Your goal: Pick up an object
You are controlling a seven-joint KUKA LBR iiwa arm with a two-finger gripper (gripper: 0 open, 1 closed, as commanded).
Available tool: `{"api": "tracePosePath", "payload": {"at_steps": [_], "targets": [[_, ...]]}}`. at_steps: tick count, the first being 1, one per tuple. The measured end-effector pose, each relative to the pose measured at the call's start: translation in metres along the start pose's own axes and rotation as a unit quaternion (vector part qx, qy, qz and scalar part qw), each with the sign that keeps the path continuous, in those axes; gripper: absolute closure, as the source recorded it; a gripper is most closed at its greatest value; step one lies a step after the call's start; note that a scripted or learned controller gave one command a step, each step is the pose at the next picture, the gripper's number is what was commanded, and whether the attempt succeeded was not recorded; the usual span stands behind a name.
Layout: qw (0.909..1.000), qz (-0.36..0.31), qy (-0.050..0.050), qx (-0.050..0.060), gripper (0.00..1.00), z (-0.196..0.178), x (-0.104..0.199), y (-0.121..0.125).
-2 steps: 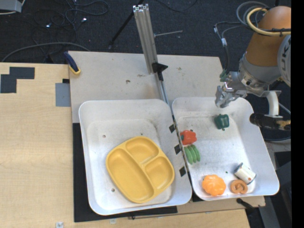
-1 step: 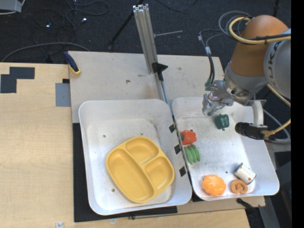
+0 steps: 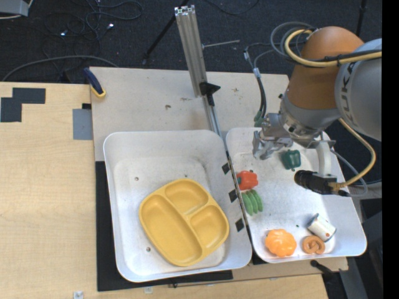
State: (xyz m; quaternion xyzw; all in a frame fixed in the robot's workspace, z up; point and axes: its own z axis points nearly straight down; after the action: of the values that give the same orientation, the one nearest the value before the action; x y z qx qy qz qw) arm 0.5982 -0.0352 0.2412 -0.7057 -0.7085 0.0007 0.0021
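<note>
Gripper [image 3: 269, 147] sits low over the far end of the right shallow white bin [image 3: 283, 205], near the wall it shares with the other bin; the view does not show whether it is open or closed, and nothing is seen held in it. Just beside it, on the arm's side, lies a small dark green plastic piece [image 3: 290, 161], apart from the gripper. Toward the near side, a small red plastic piece [image 3: 247, 179] and a light green ridged piece [image 3: 252, 202] lie close together against the shared wall. Along the near rim: a round orange plastic fruit [image 3: 280, 243], a brown ring-shaped piece [image 3: 313, 245] just beside it, and a small white cup-like piece [image 3: 322, 228] close behind that. The middle of the right bin floor is bare. In the left shallow white bin [image 3: 143, 167], a yellow plastic divided tray [image 3: 184, 220] takes up the near half. A grey aluminium post [image 3: 190, 48] stands behind the bins.
</note>
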Motion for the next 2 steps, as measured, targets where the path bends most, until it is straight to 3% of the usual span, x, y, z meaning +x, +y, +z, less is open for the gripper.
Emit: {"api": "tracePosePath", "payload": {"at_steps": [2], "targets": [[1.0,0.0,0.0,0.001,1.0,0.017,0.092,-0.044]]}}
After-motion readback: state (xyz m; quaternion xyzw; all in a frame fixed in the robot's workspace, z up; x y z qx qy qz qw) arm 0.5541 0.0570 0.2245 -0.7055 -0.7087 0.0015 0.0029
